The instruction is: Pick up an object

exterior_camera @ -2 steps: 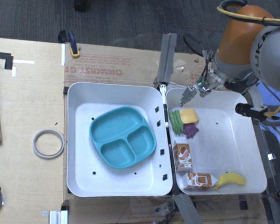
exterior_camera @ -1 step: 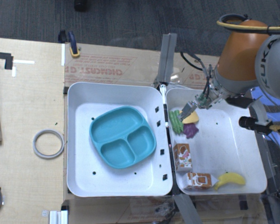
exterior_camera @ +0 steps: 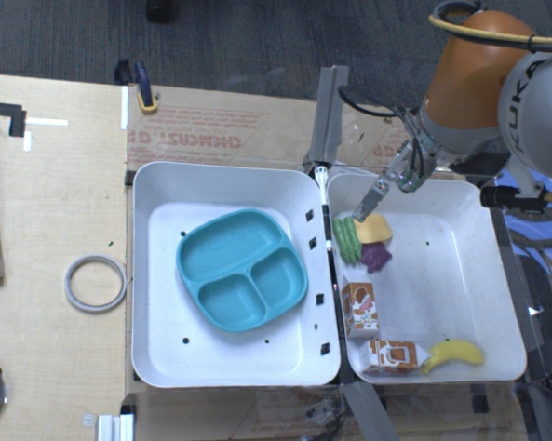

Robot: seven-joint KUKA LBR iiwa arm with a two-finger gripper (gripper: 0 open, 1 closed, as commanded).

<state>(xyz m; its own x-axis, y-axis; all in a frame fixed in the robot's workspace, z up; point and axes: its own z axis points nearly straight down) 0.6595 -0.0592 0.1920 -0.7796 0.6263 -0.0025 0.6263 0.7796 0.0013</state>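
Left bin (exterior_camera: 151,282) holds teal divided tray (exterior_camera: 242,269); right bin (exterior_camera: 478,274) holds green, yellow and purple pieces (exterior_camera: 363,241) against left wall, two cartons (exterior_camera: 372,328), banana (exterior_camera: 454,354). Gripper (exterior_camera: 368,209) reaches low over yellow piece, likely lining up grasp; fingers' state: cannot tell

Your left bin (exterior_camera: 151,282) holds a teal divided plate (exterior_camera: 242,270). Your right bin (exterior_camera: 460,263): green, yellow and purple cluster (exterior_camera: 363,241), two cartons (exterior_camera: 361,309), banana (exterior_camera: 454,354). Gripper (exterior_camera: 368,208) sits just above the cluster.
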